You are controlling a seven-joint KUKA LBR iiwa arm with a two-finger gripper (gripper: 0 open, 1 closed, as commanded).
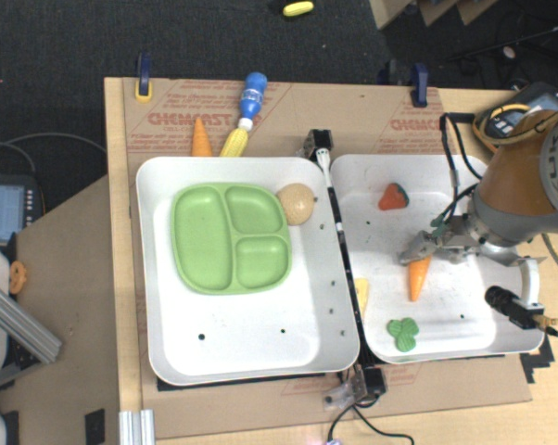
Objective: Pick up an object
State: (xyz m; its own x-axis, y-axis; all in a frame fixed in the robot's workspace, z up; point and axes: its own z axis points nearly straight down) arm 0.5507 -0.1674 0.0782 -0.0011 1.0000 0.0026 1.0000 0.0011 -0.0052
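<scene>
**Low over the carrot, and plenty of ways to miss it**

My end effector (431,246) sits in the right-hand shallow white bin (464,339), at the wide top end of the small orange toy carrot (417,277), which lies on the bin floor with its tip pointing toward the near rim. Whether my fingers are apart or together I cannot tell from this slanted look; the metal parts blur into one grey cluster, and I cannot see the carrot between them, so I do not count it as held.

My main worry is the shape. I judge that a tapered, smooth plastic cone will squirt out sideways if I close on its slope instead of across its thickest part. It also lies flat, so coming down too shallow could just push it along the floor, and too deep could jam my fingertips into the bin.

The red and green toy strawberry (393,197) lies well apart toward the far side, and the green toy broccoli (403,334) sits near the front rim, beyond the carrot's tip. A nudged carrot could slide toward the broccoli and leave me grasping at a clutter.

The left bin (158,248) holds a green divided plate (231,237) and a tan ball (297,203), both out of my way.
</scene>
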